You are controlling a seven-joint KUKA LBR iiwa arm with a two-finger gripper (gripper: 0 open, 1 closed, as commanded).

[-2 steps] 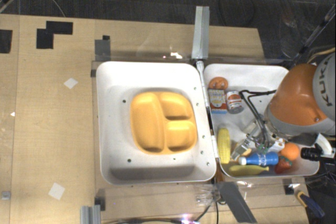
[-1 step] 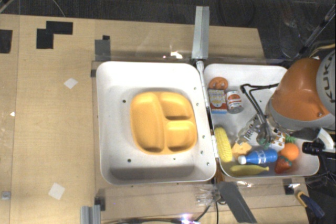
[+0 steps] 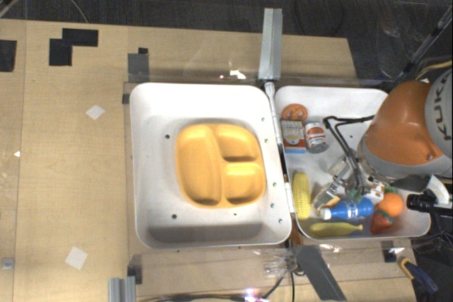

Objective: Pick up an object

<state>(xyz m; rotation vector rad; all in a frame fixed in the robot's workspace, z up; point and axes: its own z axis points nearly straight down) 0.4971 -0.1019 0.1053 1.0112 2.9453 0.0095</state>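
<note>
Wooden bench (image 3: 64, 173) under both bins — left bin (image 3: 152, 223) holds a yellow divided tray (image 3: 218, 165), right bin (image 3: 340, 94) holds the clutter. Arm (image 3: 403, 127) reaches in from the right, and the gripper (image 3: 347, 182) is low over the pile at the near end of the right bin. Can't tell its state; it's tangled visually with the items beneath.

Nearest candidates: blue bottle (image 3: 348, 210) just below the gripper, banana (image 3: 336, 228) beyond that at the bin's near wall, corn cob (image 3: 301, 194) to its left, orange (image 3: 390, 204) and a red piece (image 3: 381, 221) to its right. Can (image 3: 316, 137) and packet (image 3: 292, 131) sit well apart at the far end.

My read: go for the bottle — straddle its short axis, descend straight, close only once clear of the corn and orange. Crowding is the risk; a skewed approach likely nudges neighbours rather than grips.
</note>
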